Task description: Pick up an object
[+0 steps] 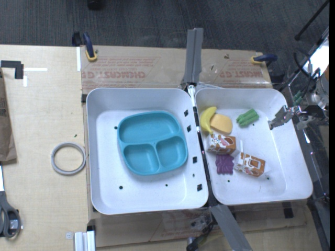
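Scissors (9, 219) at the table's (42, 109) near left edge, cut off by the frame, only handles partly visible. Grey tape ring (68, 158) lies flat on the table just left of the left bin (99, 192). Brown paper-like item (6, 124) at the left edge, mostly cropped, cannot identify.

Left bin holds a blue three-compartment tray (152, 143), roughly centered, slightly rotated.

Right bin (293, 184) holds the objects, all in its left half: yellow banana (207, 117) near the far-left corner, touching an orange-yellow rounded piece (222, 124) that overlaps it; green item (247, 117) toward the far middle, apart from the rest, shape hard to make out. Small printed packet (222, 144) just below the orange piece, label unreadable. Purple item (224, 164) below that, small and blurred. Second printed carton (250, 165) just right of the purple item, tilted, touching or nearly so.

Gripper (277, 119) sits at the right bin's right edge, above the wall; arm mostly hidden among cables and hardware at the right. Jaws: cannot tell if spread or pressed together, too dark and cluttered. Nothing seen between them.

Blue-yellow clamps (89, 48) at the table's far edge.
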Available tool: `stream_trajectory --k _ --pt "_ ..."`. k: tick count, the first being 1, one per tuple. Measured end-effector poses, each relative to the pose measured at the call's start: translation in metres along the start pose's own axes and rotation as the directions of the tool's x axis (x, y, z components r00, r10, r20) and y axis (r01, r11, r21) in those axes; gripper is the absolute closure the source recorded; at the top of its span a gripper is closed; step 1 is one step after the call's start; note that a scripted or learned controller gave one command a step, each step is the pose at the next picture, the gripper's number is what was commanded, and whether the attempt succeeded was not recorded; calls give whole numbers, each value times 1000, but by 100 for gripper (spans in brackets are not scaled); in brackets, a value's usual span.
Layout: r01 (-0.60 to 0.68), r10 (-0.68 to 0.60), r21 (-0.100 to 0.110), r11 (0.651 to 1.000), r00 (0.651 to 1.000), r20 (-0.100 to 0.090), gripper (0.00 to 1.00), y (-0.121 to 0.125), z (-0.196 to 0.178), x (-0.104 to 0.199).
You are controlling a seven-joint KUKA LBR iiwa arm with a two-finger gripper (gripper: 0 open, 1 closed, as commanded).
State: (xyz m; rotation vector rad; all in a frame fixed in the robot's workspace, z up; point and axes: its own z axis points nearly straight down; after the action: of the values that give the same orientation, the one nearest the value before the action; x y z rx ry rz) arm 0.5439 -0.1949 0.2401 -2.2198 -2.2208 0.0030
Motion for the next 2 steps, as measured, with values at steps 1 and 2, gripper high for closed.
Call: stream_trajectory --k 1,2 --pt "0 0 0 1000 1000 0 0 0 0 0" --pt "23 -23 -1 1000 1000 1 0 60 29 10"
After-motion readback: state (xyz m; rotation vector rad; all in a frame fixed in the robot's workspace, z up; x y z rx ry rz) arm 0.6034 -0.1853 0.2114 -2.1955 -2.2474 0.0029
